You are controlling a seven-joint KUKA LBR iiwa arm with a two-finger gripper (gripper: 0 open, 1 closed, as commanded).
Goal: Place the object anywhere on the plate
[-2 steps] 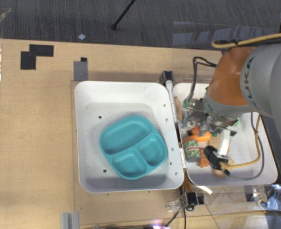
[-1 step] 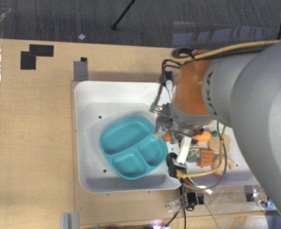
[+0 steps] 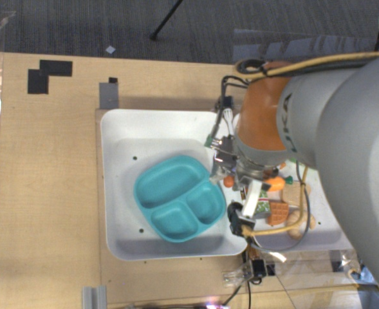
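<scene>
Two shallow white bins sit side by side on the pale wooden surface [image 3: 47, 205]. The left bin [image 3: 115, 172] holds a teal plastic plate with three compartments [image 3: 179, 201], lying flat near that bin's right wall. All three compartments show bare teal.

The grey arm with an orange band [image 3: 263, 124] hangs over the right bin [image 3: 327, 240], close to the wall between the bins. Its wrist hides the jaws, so I cannot tell whether they are spread, pressed together or pinching something.

The object to place is, by my reading, one of the small toy pieces crowded under and beside the wrist. Among them are a small orange carrot-shaped piece [image 3: 274, 184], an orange waffle-patterned block [image 3: 278, 212] and a green piece [image 3: 264, 206] between them.

The step in hand looks like the pick. To do it well, the jaws should come straight down on a single piece, clear of its neighbours, then lift it above the dividing wall before crossing. The plate is broad and near, so any compartment serves. A low release should keep the piece from bouncing out.
</scene>
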